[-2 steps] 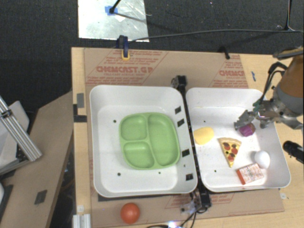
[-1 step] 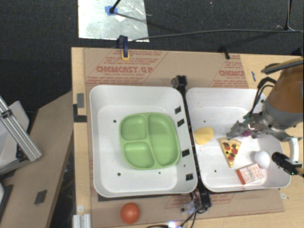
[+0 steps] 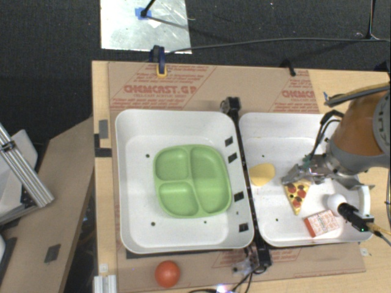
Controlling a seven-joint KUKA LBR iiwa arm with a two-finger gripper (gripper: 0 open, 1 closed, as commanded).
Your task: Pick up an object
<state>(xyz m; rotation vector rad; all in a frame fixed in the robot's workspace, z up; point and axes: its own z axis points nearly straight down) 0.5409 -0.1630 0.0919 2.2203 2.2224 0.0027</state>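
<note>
End effector (image 3: 303, 171) low in the right bin (image 3: 275, 133), right at the pizza slice (image 3: 296, 195), likely lining up a grab; grip state cannot be told; yellow disc (image 3: 263, 174) just left, red box (image 3: 322, 224) nearer.

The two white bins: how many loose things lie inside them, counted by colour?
Green: 1, the divided plate in the left bin.
Yellow: 1, the flat round piece in the right bin.
Yellow with red dots: 1, the pizza slice.
Red and white: 1, the small box.
Total: 4.
</note>
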